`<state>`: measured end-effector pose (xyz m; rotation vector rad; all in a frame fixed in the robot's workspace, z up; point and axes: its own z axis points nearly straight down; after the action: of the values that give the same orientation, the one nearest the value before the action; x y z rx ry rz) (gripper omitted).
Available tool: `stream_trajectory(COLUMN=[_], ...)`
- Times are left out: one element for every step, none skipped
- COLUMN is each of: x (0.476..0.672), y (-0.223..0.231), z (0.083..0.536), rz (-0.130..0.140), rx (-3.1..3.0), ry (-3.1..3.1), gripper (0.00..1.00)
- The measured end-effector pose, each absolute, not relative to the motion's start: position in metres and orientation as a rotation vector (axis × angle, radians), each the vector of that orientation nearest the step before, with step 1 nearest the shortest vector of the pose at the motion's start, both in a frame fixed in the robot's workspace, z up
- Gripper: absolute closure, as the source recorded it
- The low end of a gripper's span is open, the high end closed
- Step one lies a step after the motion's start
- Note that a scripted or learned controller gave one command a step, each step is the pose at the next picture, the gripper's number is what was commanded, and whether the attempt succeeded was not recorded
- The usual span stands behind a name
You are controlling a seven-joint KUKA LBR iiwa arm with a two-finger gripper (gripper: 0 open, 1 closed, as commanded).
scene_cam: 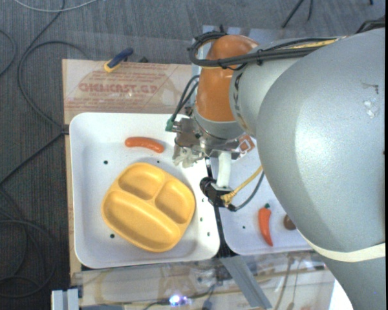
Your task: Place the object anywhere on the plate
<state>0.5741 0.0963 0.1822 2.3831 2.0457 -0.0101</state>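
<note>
A yellow plate [149, 205] with three compartments lies in the lower middle of the left bin [84, 173]. A small orange-red sausage [144, 144] lies on the bin floor above the plate, near the bin's far side. My gripper [185, 154] hangs over the right part of the left bin, just right of the sausage and above the plate's upper right corner. The wrist and the arm's large grey body cover much of the gripper. I see nothing held in it.
The right bin [246, 237] holds a red-orange pepper-shaped object [265, 226] and a small brown object [288, 223], with much of that bin hidden under the arm. A cardboard sheet [123, 92] lies behind the left bin. Cables [236, 196] dangle near the bins' shared edge.
</note>
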Motion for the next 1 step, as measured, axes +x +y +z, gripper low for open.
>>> stream_trajectory(x=[0.5593], y=[0.1126], z=[0.1229], rz=[0.015], rx=[2.295], ry=[2.131], gripper=[1.00])
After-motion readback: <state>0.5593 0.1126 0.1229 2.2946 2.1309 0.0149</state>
